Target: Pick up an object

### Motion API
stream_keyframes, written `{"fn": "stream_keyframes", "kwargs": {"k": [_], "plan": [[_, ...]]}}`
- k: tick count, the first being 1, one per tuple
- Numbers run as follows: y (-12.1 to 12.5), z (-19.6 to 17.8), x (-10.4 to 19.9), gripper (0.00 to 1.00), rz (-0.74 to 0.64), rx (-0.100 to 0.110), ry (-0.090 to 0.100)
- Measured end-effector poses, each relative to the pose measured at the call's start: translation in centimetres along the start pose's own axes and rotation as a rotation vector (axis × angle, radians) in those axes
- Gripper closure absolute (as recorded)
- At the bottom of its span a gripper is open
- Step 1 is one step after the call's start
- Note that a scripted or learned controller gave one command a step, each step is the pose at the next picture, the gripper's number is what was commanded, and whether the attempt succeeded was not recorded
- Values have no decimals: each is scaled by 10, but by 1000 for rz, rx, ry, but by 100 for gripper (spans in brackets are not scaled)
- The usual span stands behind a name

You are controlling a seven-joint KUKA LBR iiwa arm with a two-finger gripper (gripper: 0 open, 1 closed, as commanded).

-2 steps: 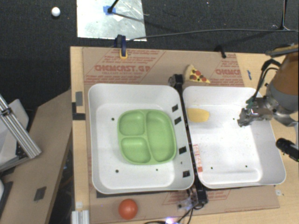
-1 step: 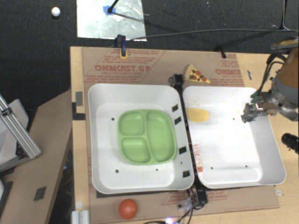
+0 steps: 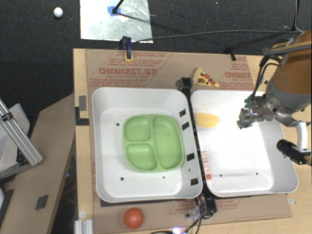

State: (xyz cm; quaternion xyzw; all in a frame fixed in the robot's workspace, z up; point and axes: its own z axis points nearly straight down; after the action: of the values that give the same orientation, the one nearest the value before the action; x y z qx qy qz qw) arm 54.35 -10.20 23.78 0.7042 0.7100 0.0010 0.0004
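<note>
A pale yellow object (image 3: 206,120) lies in the right bin (image 3: 243,177) near its far left corner. A green divided plate (image 3: 153,142) sits in the middle of the left bin (image 3: 105,179). My gripper (image 3: 245,119) hangs over the right bin's far right part, to the right of the yellow object and apart from it. Nothing shows between its fingers.
A toy pizza slice (image 3: 205,78) lies on the cardboard behind the bins. A red-orange ball (image 3: 133,218) rests on the bench in front of the left bin. A blue clamp (image 3: 126,47) holds the cardboard's far edge. Metal framing (image 3: 17,135) stands at the left.
</note>
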Motion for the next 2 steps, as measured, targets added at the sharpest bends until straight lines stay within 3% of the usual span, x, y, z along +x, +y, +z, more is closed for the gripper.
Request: {"fn": "stream_keyframes", "kwargs": {"k": [2], "plan": [[12,-10,104,100,-2,0,1]]}}
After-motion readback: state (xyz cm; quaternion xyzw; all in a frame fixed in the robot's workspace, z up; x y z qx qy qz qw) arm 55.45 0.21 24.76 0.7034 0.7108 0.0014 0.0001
